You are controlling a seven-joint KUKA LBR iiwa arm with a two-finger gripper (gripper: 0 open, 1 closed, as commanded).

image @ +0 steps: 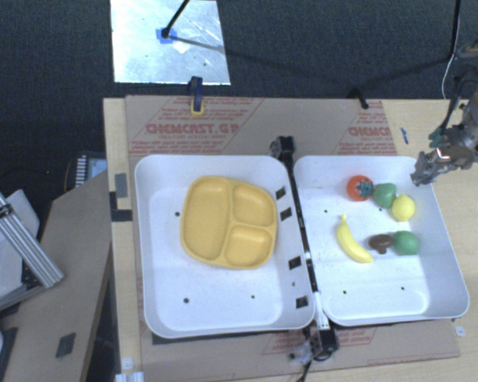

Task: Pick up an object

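Two bins [161,306]: yellow tray [228,221] left, toy fruit [385,216] right; gripper [426,170] state unclear.

Right bin [438,297], far-right cluster: tomato [358,188], green fruit [385,194], lemon [403,208], banana [353,241] lying flat, brown piece [380,242] touching green ball [407,242]

yellow tray [227,222] in left bin [159,252], foil sheet [169,40]
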